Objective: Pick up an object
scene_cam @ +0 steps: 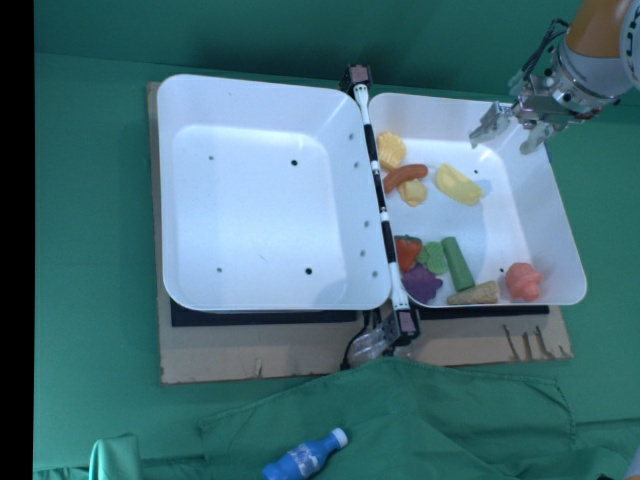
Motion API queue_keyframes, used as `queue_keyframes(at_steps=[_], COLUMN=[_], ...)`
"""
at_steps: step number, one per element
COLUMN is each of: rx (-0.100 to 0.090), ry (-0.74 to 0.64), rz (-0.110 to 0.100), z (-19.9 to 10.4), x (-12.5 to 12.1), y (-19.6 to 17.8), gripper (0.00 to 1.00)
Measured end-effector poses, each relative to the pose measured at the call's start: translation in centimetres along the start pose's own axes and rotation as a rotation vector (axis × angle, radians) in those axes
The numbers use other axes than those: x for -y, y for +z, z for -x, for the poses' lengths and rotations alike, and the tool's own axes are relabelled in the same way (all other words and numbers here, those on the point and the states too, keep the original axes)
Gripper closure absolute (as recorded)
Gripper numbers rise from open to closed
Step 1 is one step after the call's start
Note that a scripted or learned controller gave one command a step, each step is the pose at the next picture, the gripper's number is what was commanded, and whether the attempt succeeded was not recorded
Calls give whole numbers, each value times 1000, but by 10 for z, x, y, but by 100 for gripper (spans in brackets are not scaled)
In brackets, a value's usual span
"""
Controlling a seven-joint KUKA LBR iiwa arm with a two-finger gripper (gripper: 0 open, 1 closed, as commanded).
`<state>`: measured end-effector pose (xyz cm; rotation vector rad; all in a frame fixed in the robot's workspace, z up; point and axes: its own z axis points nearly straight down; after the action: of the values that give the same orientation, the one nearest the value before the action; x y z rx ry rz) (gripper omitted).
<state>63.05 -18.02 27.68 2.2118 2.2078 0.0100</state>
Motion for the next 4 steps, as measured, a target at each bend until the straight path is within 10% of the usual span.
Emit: queue_keyframes(at_steps=[1, 2, 3, 4], rx=[-8, -4, 0, -2], ry=[-1, 5, 5, 4], rz=[-20, 2, 9, -8], z=[-60, -46, -44, -15], x=[58, 110, 107, 114], y=[46, 91, 76, 34], gripper=[0, 0, 100, 100])
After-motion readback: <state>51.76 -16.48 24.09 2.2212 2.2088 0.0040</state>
